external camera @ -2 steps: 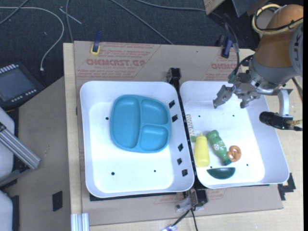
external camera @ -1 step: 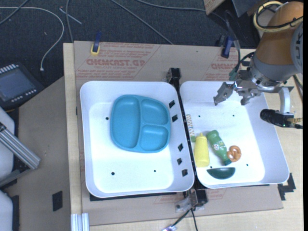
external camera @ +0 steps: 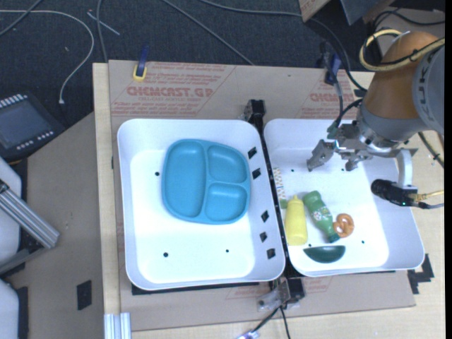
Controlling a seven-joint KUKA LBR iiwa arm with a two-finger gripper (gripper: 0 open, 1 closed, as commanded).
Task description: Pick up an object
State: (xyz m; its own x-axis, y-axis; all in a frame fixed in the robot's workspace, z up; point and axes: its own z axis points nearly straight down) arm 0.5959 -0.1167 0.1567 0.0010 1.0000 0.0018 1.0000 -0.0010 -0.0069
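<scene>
My fingers (external camera: 335, 158) are spread apart and hold nothing. They hang over the back of the right bin (external camera: 395, 249). Nearer the front of that bin lie a yellow bottle (external camera: 295, 219), a green bottle (external camera: 319, 214), a pretzel (external camera: 344, 224) and a dark green bowl (external camera: 326, 253). A blue plate (external camera: 205, 181) sits in the left bin (external camera: 141, 217).

Red "CHEMCAST GP" print, cardboard sheet (external camera: 176, 83)
</scene>
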